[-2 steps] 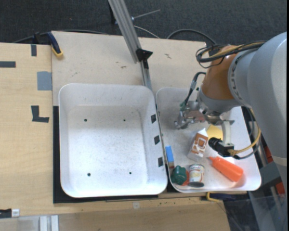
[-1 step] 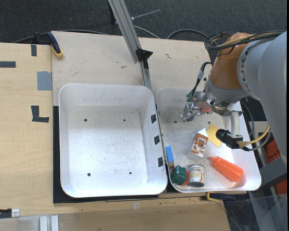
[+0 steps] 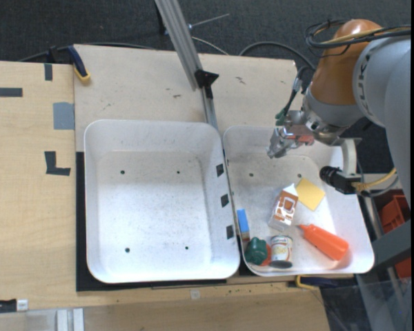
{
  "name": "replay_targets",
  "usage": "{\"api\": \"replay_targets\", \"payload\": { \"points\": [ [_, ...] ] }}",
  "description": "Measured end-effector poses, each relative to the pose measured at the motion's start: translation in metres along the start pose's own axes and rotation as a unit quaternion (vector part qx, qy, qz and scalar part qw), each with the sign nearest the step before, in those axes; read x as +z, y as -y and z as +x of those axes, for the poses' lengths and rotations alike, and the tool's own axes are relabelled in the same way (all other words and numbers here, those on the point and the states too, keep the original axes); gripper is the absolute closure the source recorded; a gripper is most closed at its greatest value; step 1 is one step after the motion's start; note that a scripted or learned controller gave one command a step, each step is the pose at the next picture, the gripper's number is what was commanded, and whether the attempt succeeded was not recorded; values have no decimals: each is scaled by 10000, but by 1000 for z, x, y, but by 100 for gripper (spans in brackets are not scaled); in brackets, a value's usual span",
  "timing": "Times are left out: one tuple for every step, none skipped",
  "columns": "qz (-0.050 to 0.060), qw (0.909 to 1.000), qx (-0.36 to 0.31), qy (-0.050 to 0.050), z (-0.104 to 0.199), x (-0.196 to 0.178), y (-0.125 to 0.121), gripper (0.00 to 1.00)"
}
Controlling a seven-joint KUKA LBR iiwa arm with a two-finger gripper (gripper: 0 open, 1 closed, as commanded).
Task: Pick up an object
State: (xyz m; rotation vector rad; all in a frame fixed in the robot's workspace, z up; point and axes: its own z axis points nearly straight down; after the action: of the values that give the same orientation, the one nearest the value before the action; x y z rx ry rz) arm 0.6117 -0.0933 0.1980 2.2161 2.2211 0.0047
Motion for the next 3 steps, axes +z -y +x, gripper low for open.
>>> {"api": "replay_targets", "payload": {
  "points": [
    [8,10000,5,-1,0,-42,-1,100],
    [27,10000,-20,-14,53,-49,4,100],
    [36,10000,-20,-12,99,-49,7,100]
  ]
}}
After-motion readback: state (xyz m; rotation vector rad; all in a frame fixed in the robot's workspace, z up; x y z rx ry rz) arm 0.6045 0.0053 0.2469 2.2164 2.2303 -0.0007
